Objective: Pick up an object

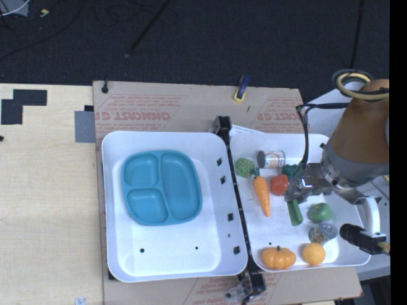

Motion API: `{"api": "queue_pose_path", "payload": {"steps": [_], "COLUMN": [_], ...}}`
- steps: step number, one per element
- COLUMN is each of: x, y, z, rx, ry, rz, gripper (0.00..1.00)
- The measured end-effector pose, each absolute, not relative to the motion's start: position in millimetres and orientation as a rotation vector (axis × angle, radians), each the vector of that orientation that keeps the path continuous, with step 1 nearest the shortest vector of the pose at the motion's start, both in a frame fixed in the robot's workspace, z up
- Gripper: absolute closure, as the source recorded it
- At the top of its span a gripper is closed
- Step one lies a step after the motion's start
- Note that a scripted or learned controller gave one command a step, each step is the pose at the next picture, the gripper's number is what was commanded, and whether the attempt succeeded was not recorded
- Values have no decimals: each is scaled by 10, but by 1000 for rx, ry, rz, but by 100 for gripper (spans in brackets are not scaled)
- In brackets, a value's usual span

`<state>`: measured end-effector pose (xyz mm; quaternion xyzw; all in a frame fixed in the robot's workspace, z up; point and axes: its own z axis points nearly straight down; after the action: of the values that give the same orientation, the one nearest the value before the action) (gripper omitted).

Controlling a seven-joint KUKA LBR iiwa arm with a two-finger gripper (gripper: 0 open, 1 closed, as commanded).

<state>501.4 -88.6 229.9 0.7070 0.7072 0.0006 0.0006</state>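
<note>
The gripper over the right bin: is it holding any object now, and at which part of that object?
It cannot be told. The gripper is low among the tomato and the green cucumber, but no object visibly sits in it.

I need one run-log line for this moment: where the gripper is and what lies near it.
gripper: low in right bin | nearest: tomato, green stick | carrot: untouched | blue tray: left bin

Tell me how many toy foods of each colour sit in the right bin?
Orange: 3, carrot, pumpkin, orange ball
Green: 3, broccoli, cucumber, green ball
Red: 1, tomato
Total: 7
</note>
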Motion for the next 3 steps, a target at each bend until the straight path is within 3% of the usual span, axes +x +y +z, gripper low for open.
{"api": "queue_pose_path", "payload": {"steps": [2, 3], "x": [5610, 5726], "y": [19, 356], "z": [2330, 2174], "rx": [2218, 2221], "ry": [2226, 2226], "rz": [0, -4], "gripper": [100, 100]}}
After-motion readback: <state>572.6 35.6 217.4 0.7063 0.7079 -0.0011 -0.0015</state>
